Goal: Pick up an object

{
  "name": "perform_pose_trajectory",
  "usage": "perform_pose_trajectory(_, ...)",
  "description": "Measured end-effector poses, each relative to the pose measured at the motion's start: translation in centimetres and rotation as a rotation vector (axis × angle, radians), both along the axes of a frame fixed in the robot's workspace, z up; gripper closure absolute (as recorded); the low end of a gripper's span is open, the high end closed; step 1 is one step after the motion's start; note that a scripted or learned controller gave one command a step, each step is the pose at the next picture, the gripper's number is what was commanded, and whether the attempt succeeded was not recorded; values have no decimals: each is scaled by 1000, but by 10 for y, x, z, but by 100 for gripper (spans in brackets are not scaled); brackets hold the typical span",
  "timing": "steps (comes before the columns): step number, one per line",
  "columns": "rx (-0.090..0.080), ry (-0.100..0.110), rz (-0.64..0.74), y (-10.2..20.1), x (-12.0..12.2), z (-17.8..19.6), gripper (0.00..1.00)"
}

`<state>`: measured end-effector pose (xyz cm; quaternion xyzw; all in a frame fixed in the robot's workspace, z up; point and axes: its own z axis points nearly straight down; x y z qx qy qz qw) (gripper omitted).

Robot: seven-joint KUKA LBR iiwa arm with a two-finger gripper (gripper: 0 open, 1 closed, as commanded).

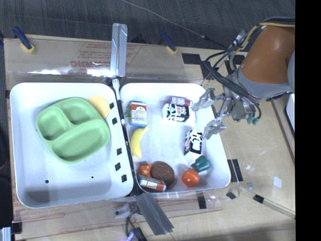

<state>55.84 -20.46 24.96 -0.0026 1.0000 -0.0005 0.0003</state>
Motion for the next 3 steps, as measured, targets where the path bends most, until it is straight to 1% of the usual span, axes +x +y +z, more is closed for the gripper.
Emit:
perform_pose_trajectory(1,-1,-3,8,-4,-12,-154,0)
perform_pose_trajectory(2,-2,-6,17,-2,-10,-143,100)
perform_pose_trajectory(3,-1,-6,18,-1,-10,-143,0)
